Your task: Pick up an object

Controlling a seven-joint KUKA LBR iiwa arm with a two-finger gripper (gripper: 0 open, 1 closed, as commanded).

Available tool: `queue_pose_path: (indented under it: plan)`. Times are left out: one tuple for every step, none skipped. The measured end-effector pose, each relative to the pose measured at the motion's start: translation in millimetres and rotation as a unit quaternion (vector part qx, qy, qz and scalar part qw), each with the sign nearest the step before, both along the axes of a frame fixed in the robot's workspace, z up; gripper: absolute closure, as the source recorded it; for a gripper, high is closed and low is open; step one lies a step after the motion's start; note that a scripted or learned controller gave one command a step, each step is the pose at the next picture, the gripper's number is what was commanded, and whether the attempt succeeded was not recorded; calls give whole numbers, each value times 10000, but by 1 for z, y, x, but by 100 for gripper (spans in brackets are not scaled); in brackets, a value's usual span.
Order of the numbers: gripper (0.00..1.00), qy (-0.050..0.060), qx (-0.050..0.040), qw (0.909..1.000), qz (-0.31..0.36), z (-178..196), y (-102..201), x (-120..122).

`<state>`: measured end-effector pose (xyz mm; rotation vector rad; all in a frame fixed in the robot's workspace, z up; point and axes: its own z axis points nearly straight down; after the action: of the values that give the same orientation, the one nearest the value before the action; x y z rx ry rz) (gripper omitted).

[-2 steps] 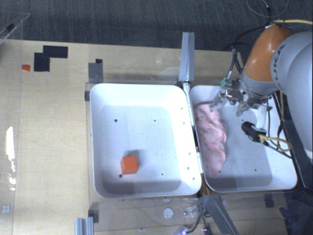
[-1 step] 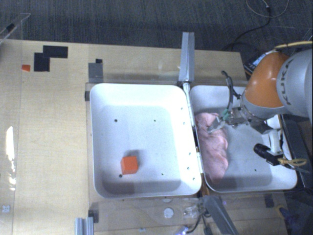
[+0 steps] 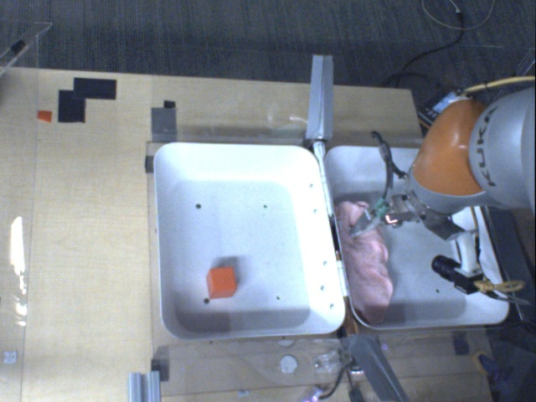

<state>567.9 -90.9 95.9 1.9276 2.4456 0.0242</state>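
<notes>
Bench [image 3: 84, 249] of pale wood fills the lower and left parts of the frame, and near the bottom edge, below the bins, some clear and metal fittings sit on it. Just above them lie two shallow white bins side by side. The left bin [image 3: 180, 224] takes up the middle of the frame and holds a small orange block [image 3: 222, 282] near its lower left corner, well apart from everything else. The right bin [image 3: 419, 296] sits to the right of centre, touching the left one along a shared rim. Inside it, against its left wall, lies a pink cloth-like lump [image 3: 368, 262], stretched from the bin's middle down toward its lower edge. The gripper [image 3: 373, 218] is at the upper end of this pink lump, seemingly touching it, but the spot is too blurred and cluttered to judge how the gripper stands or whether it has any hold. The grey arm [image 3: 507, 149] with its orange band [image 3: 444, 153] reaches in from the right edge of the frame, over the right bin's upper right part. A grey metal post [image 3: 320, 99] stands behind the seam between the bins. Farther up, black markers [image 3: 84, 97] and a small orange square [image 3: 44, 116] lie in the upper left of the bench, and dark carpet [image 3: 209, 15] runs across the top.
</notes>
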Motion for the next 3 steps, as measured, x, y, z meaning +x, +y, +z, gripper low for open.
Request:
queue_pose_path:
  plan:
    - [0, 44, 17, 9999, -166, -2, -4, 91]
    - [0, 39, 14, 10000, 81, -1, -12, 33]
    - [0, 12, -5, 9994, 346, 0, -8, 26]
